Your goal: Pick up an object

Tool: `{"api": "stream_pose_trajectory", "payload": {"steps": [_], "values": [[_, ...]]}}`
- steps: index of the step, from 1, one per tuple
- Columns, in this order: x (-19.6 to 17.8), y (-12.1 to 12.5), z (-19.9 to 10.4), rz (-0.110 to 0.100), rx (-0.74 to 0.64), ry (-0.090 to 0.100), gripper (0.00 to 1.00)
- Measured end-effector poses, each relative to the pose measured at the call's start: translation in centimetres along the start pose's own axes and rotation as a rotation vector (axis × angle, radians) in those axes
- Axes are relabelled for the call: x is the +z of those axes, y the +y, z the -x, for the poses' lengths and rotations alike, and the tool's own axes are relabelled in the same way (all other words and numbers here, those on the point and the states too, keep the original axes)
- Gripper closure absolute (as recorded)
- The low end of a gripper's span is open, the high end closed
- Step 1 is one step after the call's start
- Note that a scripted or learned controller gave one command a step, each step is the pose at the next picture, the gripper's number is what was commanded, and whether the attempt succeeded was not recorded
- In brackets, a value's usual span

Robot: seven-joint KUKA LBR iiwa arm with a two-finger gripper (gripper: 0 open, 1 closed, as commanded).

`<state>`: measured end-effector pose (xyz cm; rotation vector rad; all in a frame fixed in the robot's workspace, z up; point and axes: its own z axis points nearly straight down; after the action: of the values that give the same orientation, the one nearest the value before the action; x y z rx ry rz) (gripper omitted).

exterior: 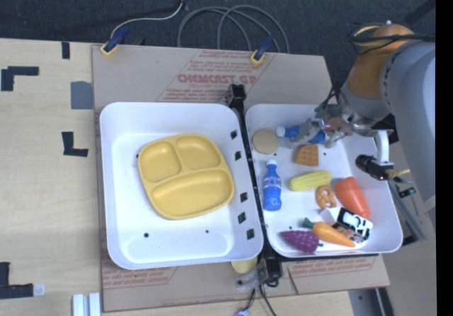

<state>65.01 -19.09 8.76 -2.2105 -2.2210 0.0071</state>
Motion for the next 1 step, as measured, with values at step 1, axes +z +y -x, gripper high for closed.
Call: {"api": "stream_pose_trajectory", "payload": {"steps": [1], "values": [[0.06,-3.57,-3.23,0.015,0.003,-0.007,0.00]]}}
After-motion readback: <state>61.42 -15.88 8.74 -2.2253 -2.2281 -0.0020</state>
